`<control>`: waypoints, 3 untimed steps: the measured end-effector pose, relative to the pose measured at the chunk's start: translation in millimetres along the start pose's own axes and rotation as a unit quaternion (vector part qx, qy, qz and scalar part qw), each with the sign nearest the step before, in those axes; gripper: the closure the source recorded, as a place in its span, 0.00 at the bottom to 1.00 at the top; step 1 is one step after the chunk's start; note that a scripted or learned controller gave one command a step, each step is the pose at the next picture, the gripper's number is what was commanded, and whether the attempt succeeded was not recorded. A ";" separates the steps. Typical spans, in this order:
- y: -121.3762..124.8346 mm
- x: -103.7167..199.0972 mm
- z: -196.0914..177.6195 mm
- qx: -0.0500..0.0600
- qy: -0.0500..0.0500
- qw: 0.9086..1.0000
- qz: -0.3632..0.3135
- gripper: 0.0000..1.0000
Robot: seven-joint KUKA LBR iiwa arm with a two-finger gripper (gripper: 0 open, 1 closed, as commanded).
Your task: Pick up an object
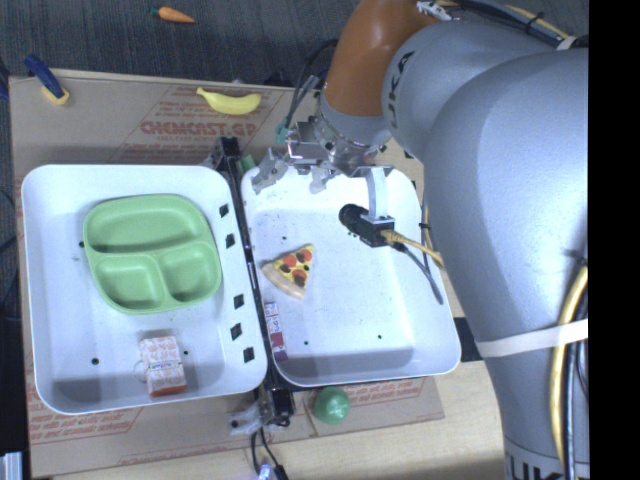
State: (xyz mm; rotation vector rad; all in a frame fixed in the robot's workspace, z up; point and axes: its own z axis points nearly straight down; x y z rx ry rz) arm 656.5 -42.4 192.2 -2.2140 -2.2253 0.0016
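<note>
The jaws hang over the far edge of the right bin (350, 308), below the arm's orange band (365, 48); whether they stand wide or narrow cannot be told, and nothing shows between them. One toy pizza slice (290, 270) lies flat on that bin's floor, near its left wall and well apart from the jaws, on the nearer side.

The left bin (55, 318) touches the right one along a black-clipped seam. It holds two things: one green divided plate (150, 251) in the middle and one small printed packet (162, 363) near the front wall, apart from the plate.

Both white bins sit on a desk covered in brown cardboard (130, 128) with red print. On the cardboard lie one yellow banana (230, 99) behind the bins and one green ball (331, 405) just in front of the right bin. One blue and yellow object (45, 78), too small to name, sits at the far left corner.

Beyond the desk is dark carpet (250, 18), with one orange carrot (177, 14) on it.
</note>
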 end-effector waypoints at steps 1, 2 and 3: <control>0.0 0.0 0.0 0.000 0.000 1.000 0.000 0.00; 0.0 0.0 0.0 0.000 0.000 1.000 0.000 0.00; 0.0 0.0 0.0 0.000 0.000 1.000 0.000 0.00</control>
